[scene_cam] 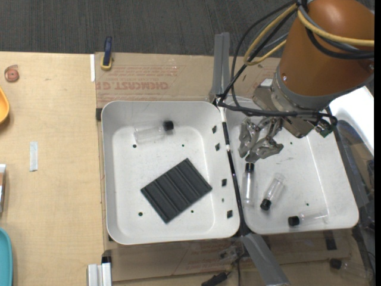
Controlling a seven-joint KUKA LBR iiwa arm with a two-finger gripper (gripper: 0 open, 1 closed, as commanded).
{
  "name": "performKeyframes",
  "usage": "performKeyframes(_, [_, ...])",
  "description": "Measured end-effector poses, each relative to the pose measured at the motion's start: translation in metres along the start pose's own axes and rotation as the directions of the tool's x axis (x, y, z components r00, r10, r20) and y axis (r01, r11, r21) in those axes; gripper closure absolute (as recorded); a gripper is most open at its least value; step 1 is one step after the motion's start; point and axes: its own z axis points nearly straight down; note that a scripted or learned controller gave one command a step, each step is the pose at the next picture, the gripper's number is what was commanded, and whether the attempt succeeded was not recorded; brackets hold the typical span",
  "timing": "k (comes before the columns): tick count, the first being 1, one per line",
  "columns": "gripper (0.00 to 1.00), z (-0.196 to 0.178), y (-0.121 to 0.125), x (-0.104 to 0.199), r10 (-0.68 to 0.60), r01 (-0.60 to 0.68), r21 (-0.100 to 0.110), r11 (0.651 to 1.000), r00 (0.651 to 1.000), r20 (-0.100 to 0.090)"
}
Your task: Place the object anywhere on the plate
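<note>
Vial (271,193), clear with a black cap, lies tilted below the pincer (257,149), whose grip I cannot tell.

dark grey ribbed plate (176,190); white bins (113,159); clear black-capped vials (271,193); orange arm band (330,40)

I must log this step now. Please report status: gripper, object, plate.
Gripper low over right bin, grasp unclear. Three clear vials loose there. Dark ribbed plate in left bin, bare; one vial behind it.
</note>
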Motion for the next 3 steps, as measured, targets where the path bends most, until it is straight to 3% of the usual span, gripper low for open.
performKeyframes(1, [1.0,0.054,0.022,-0.04,-0.129,0.129,-0.003,0.992,0.992,-0.002])
performKeyframes(2, [1.0,0.046,-0.014,-0.056,-0.394,0.394,-0.002,0.919,0.919,0.001])
performKeyframes(3, [1.0,0.009,-0.022,-0.032,-0.535,0.535,-0.002,0.845,0.845,0.001])
